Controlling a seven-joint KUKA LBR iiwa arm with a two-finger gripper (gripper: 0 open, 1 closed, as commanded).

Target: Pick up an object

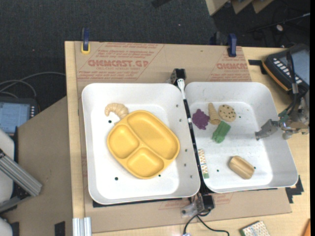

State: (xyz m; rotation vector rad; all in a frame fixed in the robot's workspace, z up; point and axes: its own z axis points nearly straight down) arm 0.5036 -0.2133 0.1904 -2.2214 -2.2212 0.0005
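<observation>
Camera view. Two white bins sit side by side on the table (74, 146). The left bin (93, 146) carries a yellow divided plate (142, 144) and, touching its upper left edge, a croissant (115, 109). The right bin (275, 166) carries five small things: a purple piece (200, 118), a cone (213, 113), a cookie (227, 112), a green block (221, 132) and, nearer the front wall, a tan loaf (241, 166).

The gripper (263, 131) is at the right bin's right wall, low over the floor, pointing left toward the cluster. You cannot tell from this angle whether it is spread or pressed together; the tip is small and grey against the white. Nothing shows pinched in it, and every item lies free on the bin floor.

Step in hand, as I judge it: approach. No grasp is made yet, so the task sits at its start.

Candidates: the green block and the loaf are nearest the gripper and each stands apart from its neighbours. The cone and cookie touch or nearly touch, so you risk a double contact there.

Next move calls for you to:
- commit to one target, likely the green block or the loaf
- centre above it
- align across its narrow side, then descend and close
</observation>
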